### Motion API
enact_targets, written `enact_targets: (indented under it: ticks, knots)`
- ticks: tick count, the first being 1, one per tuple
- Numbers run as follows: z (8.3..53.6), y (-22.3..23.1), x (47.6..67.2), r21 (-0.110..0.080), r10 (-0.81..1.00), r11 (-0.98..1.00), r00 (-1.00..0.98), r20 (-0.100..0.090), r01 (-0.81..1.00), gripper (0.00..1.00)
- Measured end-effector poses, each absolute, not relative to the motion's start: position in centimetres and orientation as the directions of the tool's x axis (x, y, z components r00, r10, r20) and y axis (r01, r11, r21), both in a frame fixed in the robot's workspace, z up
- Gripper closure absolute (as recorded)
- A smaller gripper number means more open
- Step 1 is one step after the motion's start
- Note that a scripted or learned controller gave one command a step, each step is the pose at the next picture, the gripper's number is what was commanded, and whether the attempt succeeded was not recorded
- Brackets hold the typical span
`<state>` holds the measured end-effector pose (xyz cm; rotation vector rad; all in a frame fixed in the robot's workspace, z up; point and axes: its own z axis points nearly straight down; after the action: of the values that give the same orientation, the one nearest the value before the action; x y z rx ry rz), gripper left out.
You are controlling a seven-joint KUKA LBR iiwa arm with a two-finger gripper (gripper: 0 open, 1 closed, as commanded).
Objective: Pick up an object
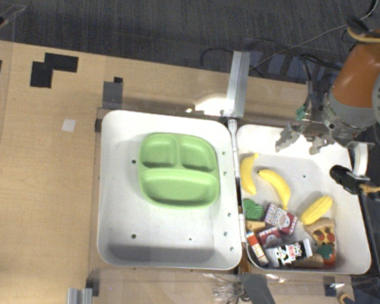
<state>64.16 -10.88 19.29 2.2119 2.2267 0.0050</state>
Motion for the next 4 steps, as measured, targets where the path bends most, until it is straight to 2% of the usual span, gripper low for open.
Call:
enact_targets:
  ticks: [1,2,3,4]
  knots:
    - [9.7,-11.7,63.2,0.007,1.000,-0.008,0.008,0.000,1.000,0.00]
    - [9.1,-9.8,58.7,0.015,0.999,-0.043,0.043,0.000,0.999,0.00]
    - [18.6,-4.4,56.8,0.005,0.993,-0.118,0.118,0.001,0.993,0.00]
    - [9.1,-9.7,58.5,0.015,0.999,0.051,-0.051,-0.002,0.999,0.00]
